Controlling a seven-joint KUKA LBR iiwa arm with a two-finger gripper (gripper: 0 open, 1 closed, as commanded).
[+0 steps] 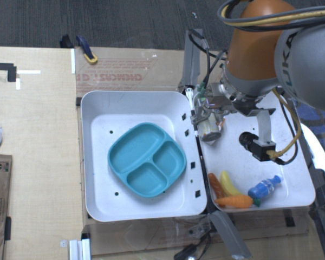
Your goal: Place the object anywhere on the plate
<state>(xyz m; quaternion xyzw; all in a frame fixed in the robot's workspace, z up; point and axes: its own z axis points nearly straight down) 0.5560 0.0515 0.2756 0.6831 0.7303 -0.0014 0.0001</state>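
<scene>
Seen from the one camera above the bench (32, 123), two shallow white bins sit side by side. At the middle of the left bin (92, 145) lies a blue plate (146, 158) with three compartments, and all three are bare, so nothing has been placed yet.

By my reading the task is at its start: an object must be picked, carried across the divider and set down on the plate.

The grey arm with its orange band (257, 34) reaches in from three o'clock and bends down over the right bin (292, 161). Its tool (208, 126) hangs over that bin's upper left corner, just beside the wall between the bins. Whether the tool is wide or narrow cannot be told, since the wrist and cables cover it. A pale grey lump sits at its tip, but it is unclear whether that is a held thing or part of the tool.

The likely objects lie along the lower edge of the right bin, at about five o'clock from the tool and well apart from it. An orange carrot (234, 201) lies flat, touching a yellow banana-shaped piece (227, 183) and a reddish-orange piece (215, 184). A small blue bottle (264, 188) lies on its side just right of them. A black fitting (254, 145) hangs nearer the tool.

The plate lies at about eight o'clock from the tool, across the divider.
</scene>
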